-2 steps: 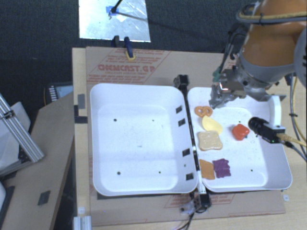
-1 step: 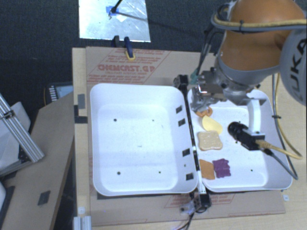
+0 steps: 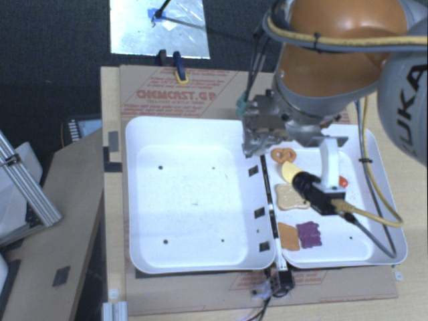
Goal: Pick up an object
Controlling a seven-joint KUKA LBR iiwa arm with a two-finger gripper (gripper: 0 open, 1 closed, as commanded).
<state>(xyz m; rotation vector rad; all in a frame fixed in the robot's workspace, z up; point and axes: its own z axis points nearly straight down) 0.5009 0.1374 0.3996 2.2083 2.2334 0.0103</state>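
while low over the bin rims at mid-frame, cannot tell the state of the gripper (image 3: 254, 146): spread or pressed together, hidden under the wrist. nearest pickable: pretzel (image 3: 283, 155), just right of it in the right bin (image 3: 374, 246), with yellow piece (image 3: 289, 172) and toast (image 3: 292, 197) below. likely to go wrong: closing on the rim instead of the pretzel, or nudging it against the yellow piece; flat toast probably too thin to pinch.
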